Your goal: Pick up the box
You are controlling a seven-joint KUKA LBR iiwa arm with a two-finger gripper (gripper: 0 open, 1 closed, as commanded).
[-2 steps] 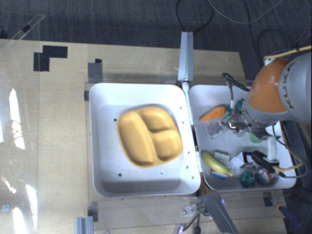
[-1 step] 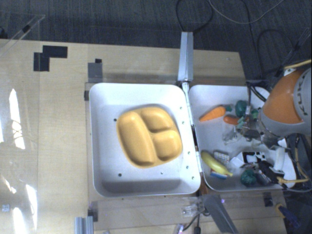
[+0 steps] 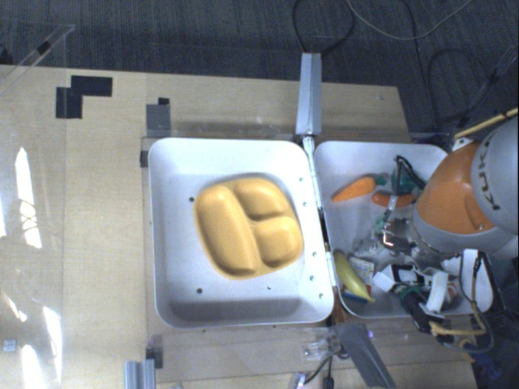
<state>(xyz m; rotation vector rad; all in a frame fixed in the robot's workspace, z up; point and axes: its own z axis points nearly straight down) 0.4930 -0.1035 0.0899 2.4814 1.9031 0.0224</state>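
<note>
The grey and orange arm (image 3: 462, 197) is reaching over the right bin (image 3: 349, 156), its gripper (image 3: 391, 245) hanging low among the clutter; whether the jaws are open or shut cannot be told. What seems to be the box (image 3: 381, 282), small, white with a red patch and largely hidden, is lying just beside the banana (image 3: 351, 275) near the bin's front. A carrot (image 3: 354, 190) is lying farther back. A yellow divided tray (image 3: 247, 225) is sitting in the left bin (image 3: 170, 241) on the counter (image 3: 81, 217).
</note>
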